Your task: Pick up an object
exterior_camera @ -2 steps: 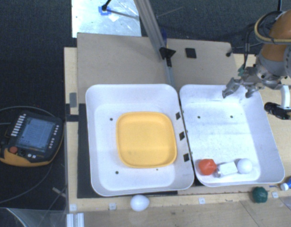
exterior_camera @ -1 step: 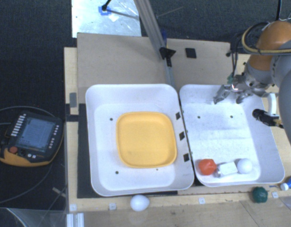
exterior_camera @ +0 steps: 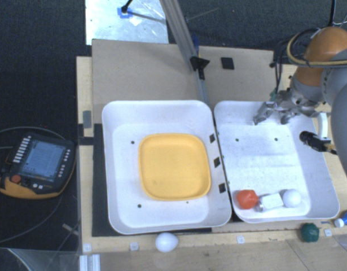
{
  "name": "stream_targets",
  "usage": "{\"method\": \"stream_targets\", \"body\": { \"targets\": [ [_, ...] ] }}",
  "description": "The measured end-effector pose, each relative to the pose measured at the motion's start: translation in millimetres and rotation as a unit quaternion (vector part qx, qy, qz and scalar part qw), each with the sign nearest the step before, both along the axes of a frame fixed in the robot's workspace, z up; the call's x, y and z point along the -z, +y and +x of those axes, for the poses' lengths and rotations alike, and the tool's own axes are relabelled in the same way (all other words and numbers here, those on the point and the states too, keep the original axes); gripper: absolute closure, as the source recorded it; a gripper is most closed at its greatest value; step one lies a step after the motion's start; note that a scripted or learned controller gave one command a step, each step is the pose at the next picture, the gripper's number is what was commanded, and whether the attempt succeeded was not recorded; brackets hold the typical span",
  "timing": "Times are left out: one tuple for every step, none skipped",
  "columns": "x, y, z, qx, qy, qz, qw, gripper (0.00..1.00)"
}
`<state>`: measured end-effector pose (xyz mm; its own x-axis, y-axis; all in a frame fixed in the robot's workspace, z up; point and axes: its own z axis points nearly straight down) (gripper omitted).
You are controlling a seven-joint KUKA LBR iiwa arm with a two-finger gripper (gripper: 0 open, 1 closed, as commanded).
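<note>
We see the tool (exterior_camera: 273, 115) spread, pinching nothing, at 12 o'clock of the right bin (exterior_camera: 325, 176). Targets sit at 6: red ball (exterior_camera: 246, 199), white block (exterior_camera: 271, 201), white ball (exterior_camera: 291, 197), touching. Prob. light, round, slippery; we'd grip the red ball's middle.

Right bin (exterior_camera: 275, 151), near edge: three small objects in a row along the front wall. Leftmost is a red-orange rounded lump (exterior_camera: 246, 199), matte, lying flat on the bin floor. Just beside it on its right, touching or nearly so, a small white blocky piece (exterior_camera: 270, 201) with a dark spot at its left end, lying on its side, long axis roughly along the wall. At that piece's right end, a white ball (exterior_camera: 291, 197), smooth, touching it as far as can be told. All three rest on the bin floor, well apart from the far wall.

Left bin (exterior_camera: 119, 151): a yellow square plate (exterior_camera: 174, 166) with rounded corners, lying flat and upright at centre.
</note>
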<state>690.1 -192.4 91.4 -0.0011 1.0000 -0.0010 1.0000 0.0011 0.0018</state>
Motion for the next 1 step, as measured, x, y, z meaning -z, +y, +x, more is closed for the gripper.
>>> {"method": "stream_targets", "body": {
  "targets": [
    [-10.9,-0.4,0.3,0.0,-0.001,-0.0005,1.0,1.0]
  ]
}}
